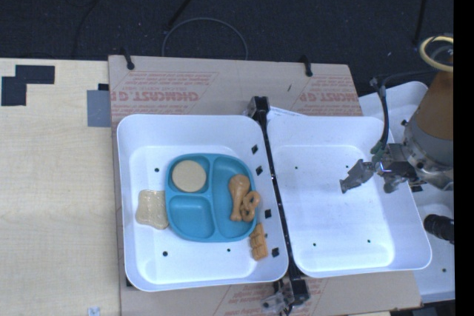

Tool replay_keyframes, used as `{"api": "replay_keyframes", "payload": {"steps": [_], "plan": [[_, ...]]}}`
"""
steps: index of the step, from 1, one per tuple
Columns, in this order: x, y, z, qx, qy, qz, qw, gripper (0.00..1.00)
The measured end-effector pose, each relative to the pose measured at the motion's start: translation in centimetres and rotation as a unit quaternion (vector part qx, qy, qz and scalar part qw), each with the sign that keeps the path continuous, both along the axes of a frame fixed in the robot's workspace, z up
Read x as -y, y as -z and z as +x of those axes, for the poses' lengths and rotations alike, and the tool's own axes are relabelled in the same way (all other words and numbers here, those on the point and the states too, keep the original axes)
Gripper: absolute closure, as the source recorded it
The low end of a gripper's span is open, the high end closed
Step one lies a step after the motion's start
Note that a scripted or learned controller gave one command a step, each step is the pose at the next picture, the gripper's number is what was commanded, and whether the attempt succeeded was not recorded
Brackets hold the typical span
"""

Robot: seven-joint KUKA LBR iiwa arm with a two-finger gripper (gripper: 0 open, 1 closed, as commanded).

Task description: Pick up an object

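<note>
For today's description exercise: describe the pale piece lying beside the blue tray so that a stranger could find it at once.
Find the left bin, which holds a blue tray. The pale piece lies on the bin floor against the tray's left edge. It is cream and blocky, and sits outside the tray, unlike the round disc inside it and the orange-brown pieces to the right.

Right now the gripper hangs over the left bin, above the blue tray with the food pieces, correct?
Not quite. The camera view shows the gripper over the right bin, not the left one. The blue tray with the food pieces sits in the left bin, away from the gripper.
</note>
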State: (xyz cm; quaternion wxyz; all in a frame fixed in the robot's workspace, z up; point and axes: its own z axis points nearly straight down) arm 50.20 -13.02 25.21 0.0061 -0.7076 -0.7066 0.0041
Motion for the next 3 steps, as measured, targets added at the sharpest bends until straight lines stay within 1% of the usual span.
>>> {"api": "replay_keyframes", "payload": {"steps": [1, 2, 3], "plan": [[0.0, -0.5, 0.2, 0.005, -0.001, -0.0009, 1.0, 0.0], [0.7, 4.4, -0.4, 0.003, 0.0, -0.0004, 1.0, 0.0], [-0.1, 10.1, 0.2, 0.003, -0.001, -0.0001, 1.0, 0.0]]}}
